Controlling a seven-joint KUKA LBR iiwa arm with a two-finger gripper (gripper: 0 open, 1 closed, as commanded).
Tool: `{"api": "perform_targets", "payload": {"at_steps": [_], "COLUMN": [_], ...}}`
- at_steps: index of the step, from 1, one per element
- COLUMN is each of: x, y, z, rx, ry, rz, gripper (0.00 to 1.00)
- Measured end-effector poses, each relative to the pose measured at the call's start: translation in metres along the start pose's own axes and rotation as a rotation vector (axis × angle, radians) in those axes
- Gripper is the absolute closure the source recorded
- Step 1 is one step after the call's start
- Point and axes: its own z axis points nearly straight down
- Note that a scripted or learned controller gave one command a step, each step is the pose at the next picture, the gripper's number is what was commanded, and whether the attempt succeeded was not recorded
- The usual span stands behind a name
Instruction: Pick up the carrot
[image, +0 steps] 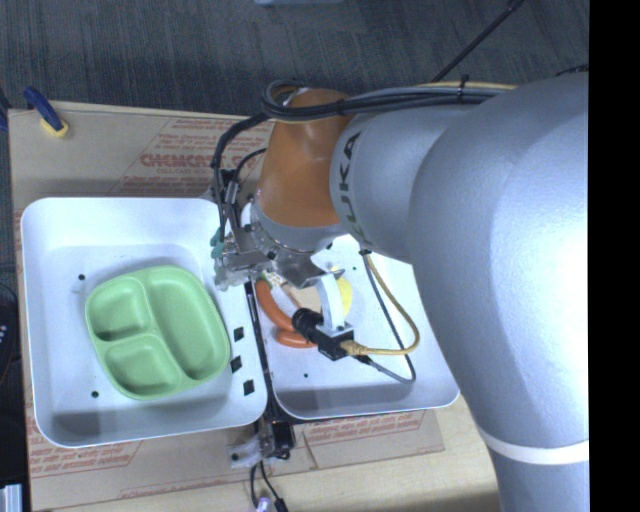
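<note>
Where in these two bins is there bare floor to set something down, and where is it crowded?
Left bin: bare strips around the green divided plate, widest along the far wall. Right bin: bare near-right floor beyond the yellow cable. Crowded near the divider, where the arm covers the carrot.

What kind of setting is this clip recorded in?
Most likely a robotics lab pick-and-place bench: a grey industrial arm reaches over two white bins set on flattened cardboard, with a green divided plate and a toy-like carrot as props.
</note>
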Motion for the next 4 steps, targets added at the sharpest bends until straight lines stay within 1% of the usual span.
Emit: {"api": "perform_targets", "payload": {"at_steps": [1,2,3,4], "x": [-0.093,-0.037,-0.057,-0.128], "y": [-0.032,-0.042,-0.086,-0.108], "z": [-0.169,-0.051,-0.068,-0.059], "rx": [-0.006,-0.001,-0.002,-0.001], "ry": [-0.003,-0.001,-0.001,0.001], "rz": [-0.309,-0.383,-0.349,-0.17], "gripper": [1.0,1.0,1.0,1.0]}}
